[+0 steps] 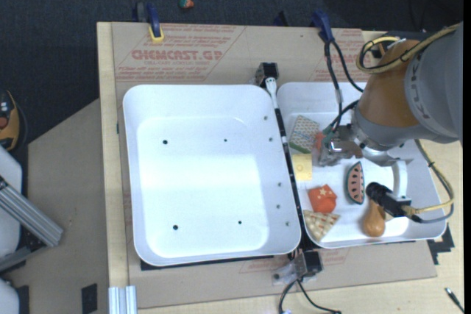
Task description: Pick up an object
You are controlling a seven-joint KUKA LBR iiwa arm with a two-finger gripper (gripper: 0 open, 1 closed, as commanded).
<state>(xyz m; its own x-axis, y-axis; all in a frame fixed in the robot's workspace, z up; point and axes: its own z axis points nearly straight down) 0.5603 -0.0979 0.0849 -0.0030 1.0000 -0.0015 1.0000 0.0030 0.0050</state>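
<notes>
gripper (329, 148): mine, low over the right bin (419, 228), its upper-left part; finger state hidden by the wrist, cannot tell
nearest object: grey-green patterned piece (302, 133), just left of my fingers, maybe touching; looks light and flat, likely soft; take it across the short edges
yellow block (302, 167): just below-left of fingers; probably stiff, light, flat sides grip well
red piece (322, 196): below fingers; small, rounded, may slip
watermelon slice (355, 182): below-right; thin, pinch across the rind
arm pose: reaches in from right, wrist bent down, orange band above
</notes>
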